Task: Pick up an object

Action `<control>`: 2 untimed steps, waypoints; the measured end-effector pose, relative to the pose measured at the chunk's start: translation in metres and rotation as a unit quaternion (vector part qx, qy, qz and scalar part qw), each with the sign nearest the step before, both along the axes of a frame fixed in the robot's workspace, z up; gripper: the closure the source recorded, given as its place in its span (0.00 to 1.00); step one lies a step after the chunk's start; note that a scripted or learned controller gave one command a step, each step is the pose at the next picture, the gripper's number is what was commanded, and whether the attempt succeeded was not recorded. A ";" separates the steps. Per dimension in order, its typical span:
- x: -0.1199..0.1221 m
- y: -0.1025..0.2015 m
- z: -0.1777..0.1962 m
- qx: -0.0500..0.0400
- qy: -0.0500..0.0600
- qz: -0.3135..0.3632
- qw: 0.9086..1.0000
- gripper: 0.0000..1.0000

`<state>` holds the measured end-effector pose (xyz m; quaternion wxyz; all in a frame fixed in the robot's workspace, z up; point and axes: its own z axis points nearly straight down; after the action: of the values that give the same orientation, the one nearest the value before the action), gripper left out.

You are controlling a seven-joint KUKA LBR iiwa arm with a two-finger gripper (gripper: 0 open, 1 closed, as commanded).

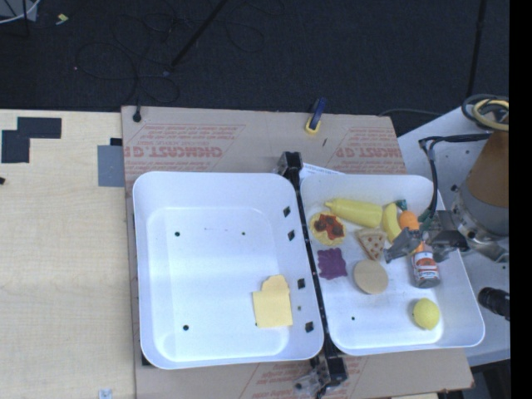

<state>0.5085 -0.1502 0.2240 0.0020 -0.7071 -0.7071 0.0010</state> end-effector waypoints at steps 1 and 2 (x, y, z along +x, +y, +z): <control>0.064 -0.023 0.179 -0.004 -0.011 0.001 1.000 0.00; 0.112 -0.057 -0.003 0.001 0.006 0.000 1.000 0.00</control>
<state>0.6205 -0.2077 0.2213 0.0072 -0.7071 -0.7070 0.0046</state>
